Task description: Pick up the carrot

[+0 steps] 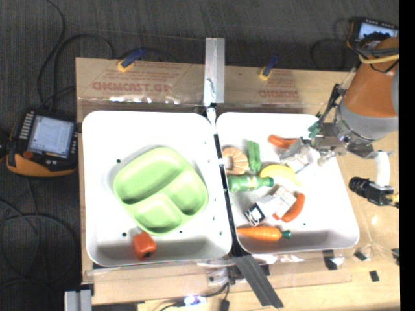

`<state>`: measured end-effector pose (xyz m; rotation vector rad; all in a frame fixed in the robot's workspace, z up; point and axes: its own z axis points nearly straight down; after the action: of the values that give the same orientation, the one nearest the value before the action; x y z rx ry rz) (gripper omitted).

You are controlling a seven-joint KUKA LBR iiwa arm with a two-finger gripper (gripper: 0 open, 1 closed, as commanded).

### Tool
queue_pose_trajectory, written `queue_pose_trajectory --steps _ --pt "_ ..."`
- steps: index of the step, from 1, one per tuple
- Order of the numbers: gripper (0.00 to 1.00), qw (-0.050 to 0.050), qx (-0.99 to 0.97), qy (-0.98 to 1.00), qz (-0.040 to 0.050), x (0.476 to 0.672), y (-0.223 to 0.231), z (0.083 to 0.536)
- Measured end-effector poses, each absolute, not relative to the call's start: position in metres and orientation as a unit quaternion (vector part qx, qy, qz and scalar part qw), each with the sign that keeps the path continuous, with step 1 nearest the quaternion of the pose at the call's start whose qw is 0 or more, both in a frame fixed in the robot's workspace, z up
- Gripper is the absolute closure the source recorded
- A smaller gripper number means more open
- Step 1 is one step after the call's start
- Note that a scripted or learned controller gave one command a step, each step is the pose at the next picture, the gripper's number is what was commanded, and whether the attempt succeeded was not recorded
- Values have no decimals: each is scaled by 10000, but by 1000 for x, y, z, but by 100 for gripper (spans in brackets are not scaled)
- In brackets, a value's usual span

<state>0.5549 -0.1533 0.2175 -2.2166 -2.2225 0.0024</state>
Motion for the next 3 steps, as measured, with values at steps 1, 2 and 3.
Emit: queue_pose_trajectory --steps 1,2,3 --pt "0 21 -7610 -6488 18 482 -158 163" --pt "0 -85 -7864 -6176 -52 489 -108 100" --pt "0 -28 -9227 -3856 -41 487 -102 89"
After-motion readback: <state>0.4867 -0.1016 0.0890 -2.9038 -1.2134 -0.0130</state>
